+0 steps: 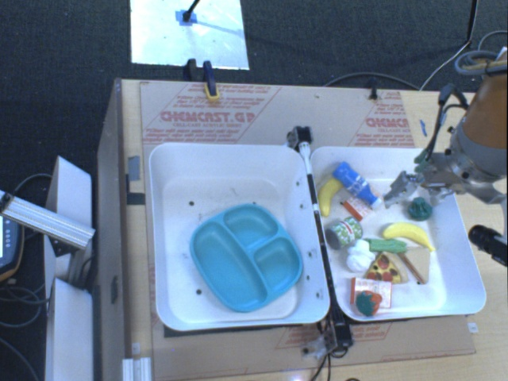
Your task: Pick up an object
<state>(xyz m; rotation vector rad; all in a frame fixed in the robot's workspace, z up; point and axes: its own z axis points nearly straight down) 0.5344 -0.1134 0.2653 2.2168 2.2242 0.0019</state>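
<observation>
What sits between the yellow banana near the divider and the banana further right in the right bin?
In the camera view, between the left banana and the right banana lie an orange stick and a green-and-white ball.

The bench sheet (238,109) under the bins carries red repeated print, readable at top left as "CHEMCAST GP". The same print at top right is cut off; smaller lines are illegible.

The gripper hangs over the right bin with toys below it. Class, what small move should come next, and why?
Probably a short drop straight down toward the dark green toy. The gripper sits at the bin's upper right, just beside that toy, with nothing seen between its fingers. The yellow banana lies lower, farther off.
</observation>
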